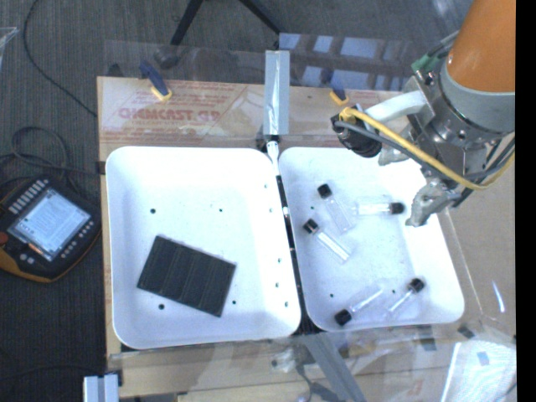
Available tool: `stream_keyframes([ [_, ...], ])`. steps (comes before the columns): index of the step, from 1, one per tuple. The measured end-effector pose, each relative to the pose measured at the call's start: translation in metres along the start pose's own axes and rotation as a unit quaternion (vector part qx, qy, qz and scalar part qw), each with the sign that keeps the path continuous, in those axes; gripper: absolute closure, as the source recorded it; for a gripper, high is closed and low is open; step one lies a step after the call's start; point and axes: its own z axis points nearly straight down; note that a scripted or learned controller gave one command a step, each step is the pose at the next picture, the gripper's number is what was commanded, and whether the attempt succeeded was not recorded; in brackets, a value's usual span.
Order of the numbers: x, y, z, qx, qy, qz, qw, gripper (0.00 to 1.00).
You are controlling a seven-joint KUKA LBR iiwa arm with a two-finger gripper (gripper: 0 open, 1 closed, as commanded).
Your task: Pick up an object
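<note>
Right now five clear vials w/ black caps lie in the right bin [435,304]: one vial [332,205] upper left, one [325,238] below it, one [378,209] nearest the fingers [425,205], two at the front [358,305] [404,295]. Fingers sit over the bin's right edge, just beside that third vial's cap, nothing between them; can't tell if apart or together. Left bin [126,191] holds a dark flat ribbed panel [186,275], tilted. Both bins on the surface [184,111]

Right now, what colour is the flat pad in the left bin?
Black pad, ribbed; the camera view shows it.
</note>
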Motion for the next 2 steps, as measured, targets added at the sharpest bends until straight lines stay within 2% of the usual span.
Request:
stream_keyframes([
  [1,0.0171,-0.0238,0.0007,0.0,-0.001,-0.016,0.9999,0.0],
  [2,0.0171,-0.0239,0.0006,0.0,-0.001,-0.016,0.9999,0.0],
])
